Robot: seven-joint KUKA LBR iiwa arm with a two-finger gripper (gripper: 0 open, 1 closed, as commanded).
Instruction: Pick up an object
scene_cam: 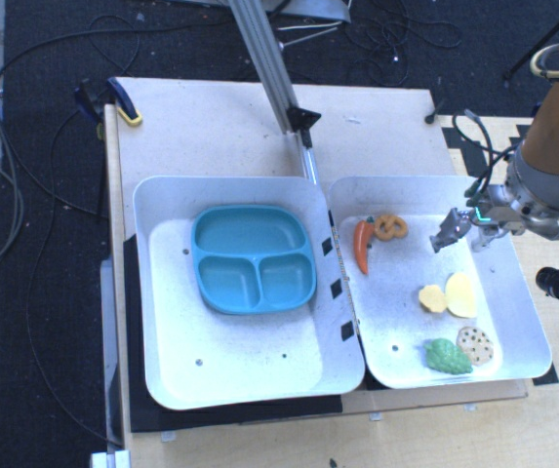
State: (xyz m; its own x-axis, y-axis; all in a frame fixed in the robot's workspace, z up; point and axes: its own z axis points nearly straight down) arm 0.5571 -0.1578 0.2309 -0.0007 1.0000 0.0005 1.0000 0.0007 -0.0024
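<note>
Arm (550, 135) cut off right | end effector (464, 230) fingers apart, empty, detail blurred

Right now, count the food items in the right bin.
5: carrot and pretzel at its far left, yellow pieces mid-bin, broccoli and cookie at the near edge.

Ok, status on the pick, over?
Gripper over the right bin, upper right, nothing between its fingers. Pretzel and carrot to its left, yellow pieces below. Nothing in the way.
</note>
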